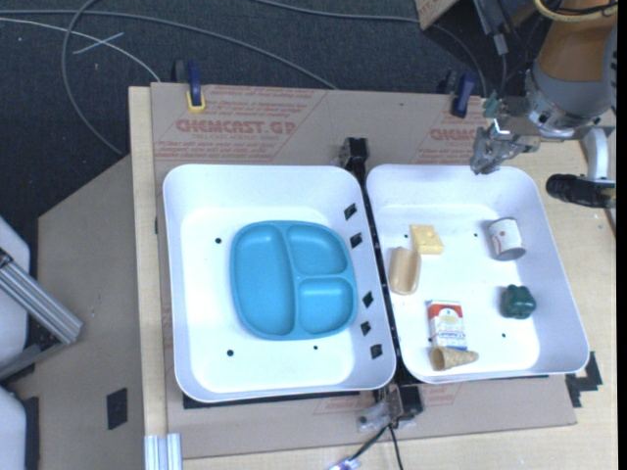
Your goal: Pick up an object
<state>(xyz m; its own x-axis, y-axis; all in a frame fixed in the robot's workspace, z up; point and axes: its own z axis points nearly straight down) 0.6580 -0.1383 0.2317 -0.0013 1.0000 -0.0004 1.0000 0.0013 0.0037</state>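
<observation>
My gripper (487, 161) hangs over the far rim of the right bin (558, 292), above its back edge, with nothing seen between its fingers. Inside that bin lie a yellow cheese wedge (425, 239), a tan bread roll (404, 269), a small white and red can (505, 238), a dark green pepper-like toy (517, 303), a red and white carton (447, 324) and a tan cone-shaped piece (453, 357). The can is the closest of them to my gripper, a little below and to the right of it.
The left bin (191, 223) holds a blue divided plate (293, 279). Black clips (354, 151) join the bins along the middle. Blue clamps (195, 84) pin the cardboard base at the back. Cables run across the dark floor beyond.
</observation>
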